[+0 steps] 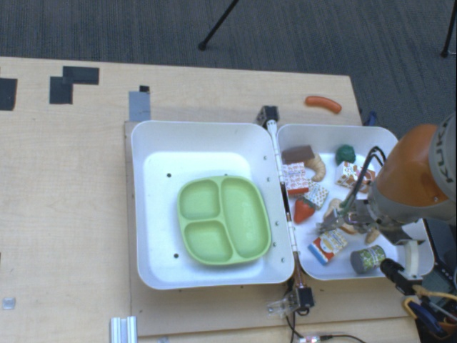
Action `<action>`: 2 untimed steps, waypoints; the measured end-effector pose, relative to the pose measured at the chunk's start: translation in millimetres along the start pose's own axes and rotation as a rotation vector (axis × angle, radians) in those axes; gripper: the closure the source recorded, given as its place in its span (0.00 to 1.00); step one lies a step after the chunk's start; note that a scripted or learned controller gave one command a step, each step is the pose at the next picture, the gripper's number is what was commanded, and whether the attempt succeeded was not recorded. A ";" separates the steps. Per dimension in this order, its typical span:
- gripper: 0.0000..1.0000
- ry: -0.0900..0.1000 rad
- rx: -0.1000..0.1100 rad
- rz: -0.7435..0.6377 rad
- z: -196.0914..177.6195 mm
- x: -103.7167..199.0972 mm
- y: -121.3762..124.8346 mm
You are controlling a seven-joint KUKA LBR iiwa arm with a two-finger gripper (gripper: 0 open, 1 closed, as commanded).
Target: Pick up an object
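Note:
The right bin [385, 136] holds several small items: a brown block [298, 153], a red-and-white carton [295, 178], a tan curved piece [316, 168], a green piece [345, 153], a white dotted cube [318, 193], a red strawberry-like piece [305, 211], a red, white and blue packet [327, 247] and a grey-green can [367, 259]. My gripper [341, 221] is down in this bin, just above the packet and right of the red piece. The orange-banded wrist [408, 168] covers the bin's right part.
The left bin [153, 191] carries a light green divided plate [224, 220]. An orange sausage-shaped item [323, 104] lies on the bench behind the right bin. Clamps sit at the seam between the bins, at the back [268, 114] and front [298, 300].

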State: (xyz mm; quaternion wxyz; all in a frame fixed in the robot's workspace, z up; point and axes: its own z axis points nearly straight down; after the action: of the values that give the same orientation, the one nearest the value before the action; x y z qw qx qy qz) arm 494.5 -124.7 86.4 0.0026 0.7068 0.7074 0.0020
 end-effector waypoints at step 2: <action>0.00 -0.001 -0.007 -0.001 -11.4 -0.1 2.4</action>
State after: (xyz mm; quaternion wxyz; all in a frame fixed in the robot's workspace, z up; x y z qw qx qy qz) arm 496.8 -124.8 97.9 0.0055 0.7066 0.7076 0.0039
